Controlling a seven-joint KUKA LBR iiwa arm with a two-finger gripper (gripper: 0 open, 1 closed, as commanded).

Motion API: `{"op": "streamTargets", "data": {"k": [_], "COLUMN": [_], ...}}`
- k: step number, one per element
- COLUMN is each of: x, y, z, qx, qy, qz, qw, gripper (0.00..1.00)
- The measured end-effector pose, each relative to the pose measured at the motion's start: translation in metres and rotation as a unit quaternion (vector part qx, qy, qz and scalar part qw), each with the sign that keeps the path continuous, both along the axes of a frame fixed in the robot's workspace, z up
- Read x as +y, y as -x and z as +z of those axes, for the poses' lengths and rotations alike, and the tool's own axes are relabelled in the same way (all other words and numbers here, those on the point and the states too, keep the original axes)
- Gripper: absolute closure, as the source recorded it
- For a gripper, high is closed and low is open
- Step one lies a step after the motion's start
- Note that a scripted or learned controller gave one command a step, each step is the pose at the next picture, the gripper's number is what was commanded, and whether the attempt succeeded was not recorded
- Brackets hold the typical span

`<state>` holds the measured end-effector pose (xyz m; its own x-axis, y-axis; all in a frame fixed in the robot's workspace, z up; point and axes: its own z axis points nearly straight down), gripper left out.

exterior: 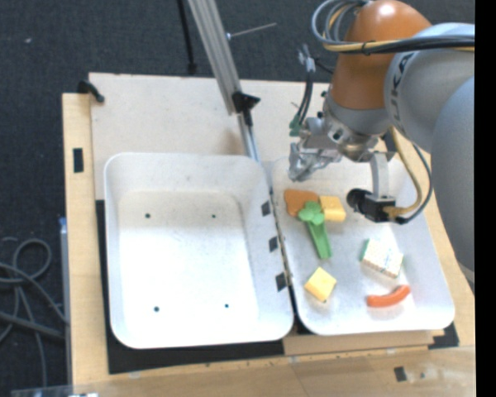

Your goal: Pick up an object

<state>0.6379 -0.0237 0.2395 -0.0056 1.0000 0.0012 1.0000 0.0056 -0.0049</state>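
Slanted aluminium pole (217,48) behind the bins; grey cables (12,284) on dark floor.

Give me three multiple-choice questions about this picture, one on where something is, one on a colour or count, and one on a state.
1. Which bin holds the objects?
A. The left bin
B. The right bin
C. Both bins

2. How many yellow blocks lie in that bin?
A. One
B. Two
C. Four

3. Where is the claw?
A. Above the far end of the right bin, clear of the objects
B. Deep in the left bin
C. Pressed on the red piece

Answers:
1 B: the green piece, white block and red piece all lie in the right bin.
2 B: one yellow block sits by the green piece, another nearer the front.
3 A: the claw hangs above the orange piece, apart from it.
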Motion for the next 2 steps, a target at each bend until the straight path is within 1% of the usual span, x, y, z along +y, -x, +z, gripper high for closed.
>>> {"op": "streamTargets", "data": {"k": [1, 2], "x": [0.042, 0.102], "y": [-0.006, -0.013], "z": [-0.002, 0.007], "qx": [-0.003, -0.004], "qy": [0.0005, -0.0005], "qz": [0.000, 0.001], "qw": [1.0000, 1.0000], "gripper": [1.00, 1.00]}}
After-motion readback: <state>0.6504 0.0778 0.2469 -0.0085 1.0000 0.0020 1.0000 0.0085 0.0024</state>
